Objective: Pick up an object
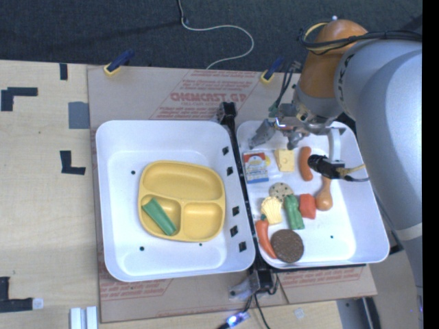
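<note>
Tool hovered over right bin, fingers spread, nothing pinched.
You had the cheese wedge nearest, just toward 5 o'clock of the tool; the sausage lay beside it, long axis 12-to-6.

Two white bins sit on tan cardboard printed with red lettering. The left bin holds a yellow divided plate with a green vegetable in it. The right bin has a pale yellow cheese cube, a red sausage, an orange carrot, a dark brown round patty and a green pickle. The arm is grey with an orange band.
</note>
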Action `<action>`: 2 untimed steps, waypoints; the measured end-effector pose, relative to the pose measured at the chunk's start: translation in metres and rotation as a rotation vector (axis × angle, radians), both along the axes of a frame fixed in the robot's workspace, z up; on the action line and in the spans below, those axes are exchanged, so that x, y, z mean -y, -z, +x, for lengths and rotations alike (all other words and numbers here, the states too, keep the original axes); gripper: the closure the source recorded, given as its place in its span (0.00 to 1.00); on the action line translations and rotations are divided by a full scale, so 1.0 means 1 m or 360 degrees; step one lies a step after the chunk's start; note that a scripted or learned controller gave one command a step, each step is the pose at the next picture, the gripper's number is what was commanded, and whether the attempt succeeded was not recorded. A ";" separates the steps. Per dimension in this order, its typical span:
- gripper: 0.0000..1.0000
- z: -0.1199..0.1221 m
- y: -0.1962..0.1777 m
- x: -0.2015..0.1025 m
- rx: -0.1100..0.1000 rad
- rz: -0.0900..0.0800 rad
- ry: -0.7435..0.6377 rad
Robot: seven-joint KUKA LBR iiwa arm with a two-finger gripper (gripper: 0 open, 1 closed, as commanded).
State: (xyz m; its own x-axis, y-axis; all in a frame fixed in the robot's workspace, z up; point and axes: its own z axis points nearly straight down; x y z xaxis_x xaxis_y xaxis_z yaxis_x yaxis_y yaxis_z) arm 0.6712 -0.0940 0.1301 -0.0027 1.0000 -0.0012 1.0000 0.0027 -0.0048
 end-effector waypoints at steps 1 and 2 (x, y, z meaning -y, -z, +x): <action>0.00 0.004 0.041 0.002 0.0027 -0.0011 -0.0001; 1.00 0.006 0.026 -0.001 0.0040 -0.0003 -0.0002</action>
